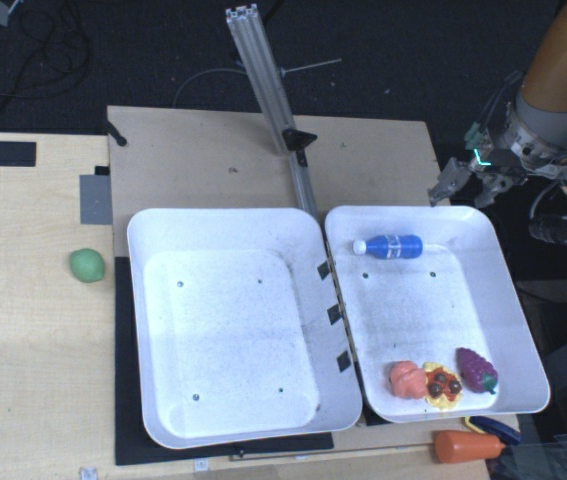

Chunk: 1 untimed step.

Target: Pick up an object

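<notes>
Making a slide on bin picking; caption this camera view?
Pincer hovers beyond the right bin, which holds a blue bottle and toy food.

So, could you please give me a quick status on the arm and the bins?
Gripper above the right bin's far rim, holding nothing. Blue bottle lying nearest it; three small toys at the near edge. Nothing in the way.

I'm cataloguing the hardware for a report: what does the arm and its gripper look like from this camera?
The arm enters from the right, with an orange section above a grey metallic wrist ring. Below it sits the gripper, a dark and grey assembly with a small teal light on its body. Dark cables loop beside the wrist. No readable lettering or markings can be made out.
</notes>
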Available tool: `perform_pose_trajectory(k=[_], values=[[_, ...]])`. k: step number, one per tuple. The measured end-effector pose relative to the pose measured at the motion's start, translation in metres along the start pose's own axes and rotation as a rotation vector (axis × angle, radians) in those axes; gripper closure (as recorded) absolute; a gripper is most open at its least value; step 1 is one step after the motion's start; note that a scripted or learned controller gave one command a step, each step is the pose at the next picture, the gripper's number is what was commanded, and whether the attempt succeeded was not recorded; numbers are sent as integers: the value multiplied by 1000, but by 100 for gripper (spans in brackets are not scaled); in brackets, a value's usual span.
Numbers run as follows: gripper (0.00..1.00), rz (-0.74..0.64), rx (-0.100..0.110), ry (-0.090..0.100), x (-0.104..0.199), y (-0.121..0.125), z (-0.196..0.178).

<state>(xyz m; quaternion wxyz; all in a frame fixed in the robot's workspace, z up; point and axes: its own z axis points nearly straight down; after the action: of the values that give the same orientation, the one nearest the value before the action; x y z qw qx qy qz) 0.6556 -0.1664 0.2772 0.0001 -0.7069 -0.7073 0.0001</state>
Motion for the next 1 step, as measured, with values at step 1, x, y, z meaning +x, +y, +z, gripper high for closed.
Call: perform_pose_trajectory(k=[1], values=[[0,0,0,0,0,0,0]])
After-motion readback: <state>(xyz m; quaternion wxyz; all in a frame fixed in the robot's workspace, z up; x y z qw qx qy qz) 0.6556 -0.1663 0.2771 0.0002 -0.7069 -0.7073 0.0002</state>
